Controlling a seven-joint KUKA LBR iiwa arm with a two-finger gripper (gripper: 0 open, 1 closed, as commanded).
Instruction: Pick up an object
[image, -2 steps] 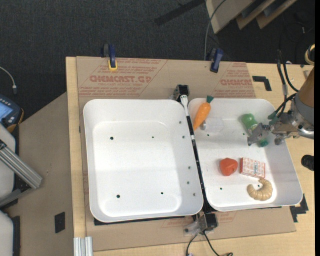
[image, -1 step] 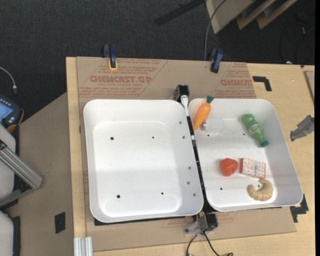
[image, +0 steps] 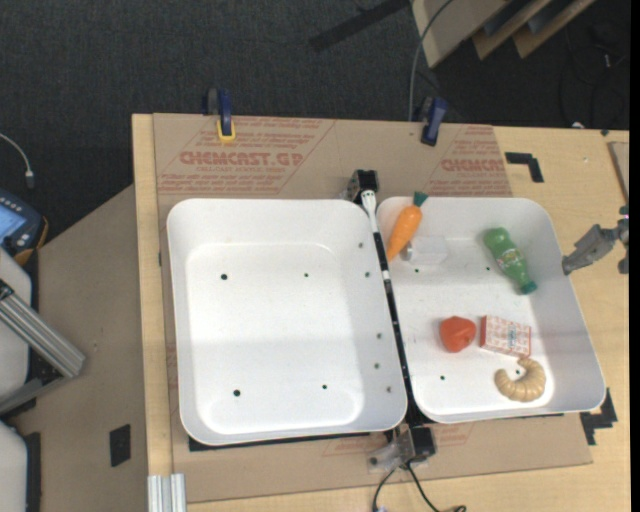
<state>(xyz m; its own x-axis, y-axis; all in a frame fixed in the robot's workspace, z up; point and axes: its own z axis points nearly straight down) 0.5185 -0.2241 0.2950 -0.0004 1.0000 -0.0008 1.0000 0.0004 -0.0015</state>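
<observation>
The right bin (image: 560, 330) holds several items. An orange carrot (image: 403, 230) lies at its far left corner, with a small clear piece (image: 430, 253) beside it. A green bottle (image: 508, 260) lies toward the far right. Nearer the front sit a red rounded object (image: 457, 333), a small pink-and-white packet (image: 506, 337) and a curled tan piece (image: 523, 382). My gripper (image: 592, 247) shows as a grey part at the view's right edge, just outside the right bin's far right rim and to the right of the green bottle. It touches none of the items.
The left bin (image: 200, 300) stands next to the right one, their rims meeting along the middle. Both rest on a cardboard sheet (image: 300, 145) clamped at the back by two blue clips (image: 222, 108). A cable runs along the seam between the bins.
</observation>
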